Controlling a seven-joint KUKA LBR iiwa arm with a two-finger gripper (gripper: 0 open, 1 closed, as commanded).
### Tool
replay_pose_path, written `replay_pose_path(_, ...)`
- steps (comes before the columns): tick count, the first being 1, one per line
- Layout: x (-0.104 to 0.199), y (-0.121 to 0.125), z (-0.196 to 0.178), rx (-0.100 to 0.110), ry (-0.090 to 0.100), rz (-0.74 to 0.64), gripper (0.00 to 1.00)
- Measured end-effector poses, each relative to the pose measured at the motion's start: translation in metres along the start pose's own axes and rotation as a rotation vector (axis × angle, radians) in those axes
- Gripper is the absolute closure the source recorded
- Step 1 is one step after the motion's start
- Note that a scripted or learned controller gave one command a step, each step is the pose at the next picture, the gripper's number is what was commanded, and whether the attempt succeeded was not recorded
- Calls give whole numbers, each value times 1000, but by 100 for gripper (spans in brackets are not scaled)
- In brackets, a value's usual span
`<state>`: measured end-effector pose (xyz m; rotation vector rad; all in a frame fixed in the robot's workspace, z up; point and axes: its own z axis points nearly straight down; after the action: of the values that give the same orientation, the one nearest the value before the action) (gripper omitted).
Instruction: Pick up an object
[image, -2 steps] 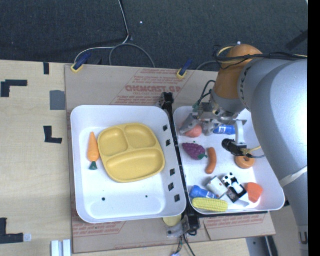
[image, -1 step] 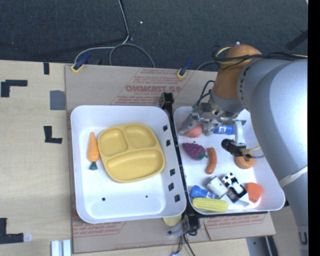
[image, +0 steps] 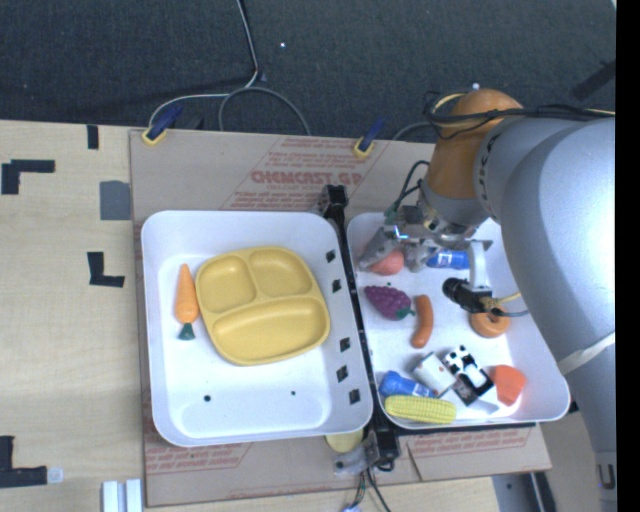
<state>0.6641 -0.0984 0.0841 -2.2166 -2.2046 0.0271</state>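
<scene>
A: Why was the claw (image: 400, 243) down at the far end of the right bin (image: 545, 395)?

B: I judged it was going for the pink toy (image: 388, 263) just beside it. Whether it was open or gripping anything, I could not tell.

A: And the count?

B: Right bin: one bunch of grapes (image: 388, 299), one sausage (image: 423, 319), one corn cob (image: 420, 409), one pink piece. Left bin (image: 170, 400): one yellow divided plate (image: 264, 303), one carrot (image: 186, 298). Two bins sat on the tabletop (image: 60, 330).
</scene>
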Motion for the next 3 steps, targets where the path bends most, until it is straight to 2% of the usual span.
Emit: replay_pose_path(3, -1, 0, 0, 1, 3, -1, 0)
